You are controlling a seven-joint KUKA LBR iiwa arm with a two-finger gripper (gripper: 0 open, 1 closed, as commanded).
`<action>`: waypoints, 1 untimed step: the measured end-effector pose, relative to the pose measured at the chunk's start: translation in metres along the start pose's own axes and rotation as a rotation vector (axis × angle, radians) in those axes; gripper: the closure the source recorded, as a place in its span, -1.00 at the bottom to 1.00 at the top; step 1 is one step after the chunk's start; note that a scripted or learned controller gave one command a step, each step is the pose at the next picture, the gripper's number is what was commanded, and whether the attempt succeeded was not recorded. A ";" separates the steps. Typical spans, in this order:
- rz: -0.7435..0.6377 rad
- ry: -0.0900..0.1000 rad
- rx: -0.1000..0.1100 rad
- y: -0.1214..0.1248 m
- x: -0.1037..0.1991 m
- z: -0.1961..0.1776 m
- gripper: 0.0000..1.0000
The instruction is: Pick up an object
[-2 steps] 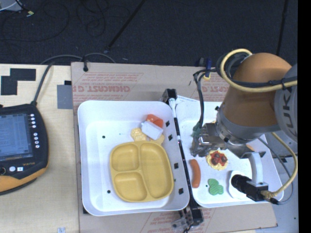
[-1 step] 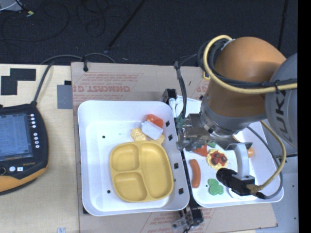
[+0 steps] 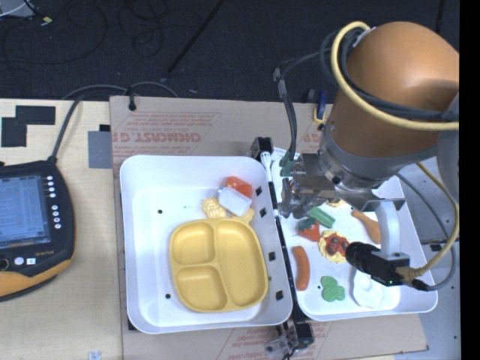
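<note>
Hanging low over the right bin (image 3: 420, 302), the claw (image 3: 300, 201) sits near its left wall — whether it is open or closed cannot be told. Just right of it lie a green piece (image 3: 324, 217) and a red piece (image 3: 310, 232); a sausage (image 3: 301, 267) lies below. Left of it — a yellow divided plate (image 3: 217, 265) in the left bin (image 3: 142, 201).

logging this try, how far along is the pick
Nothing looks picked yet. The gripper is low over the right bin, by the green block and red piece; its grip is hidden. The hot dog, pizza slice and broccoli lie loose. Grasp and lift remain.
</note>
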State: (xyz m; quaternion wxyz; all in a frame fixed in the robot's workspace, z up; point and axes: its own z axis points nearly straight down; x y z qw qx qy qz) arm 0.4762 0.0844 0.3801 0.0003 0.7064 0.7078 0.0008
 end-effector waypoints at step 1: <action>0.008 -0.003 0.003 0.000 -0.074 -0.003 1.00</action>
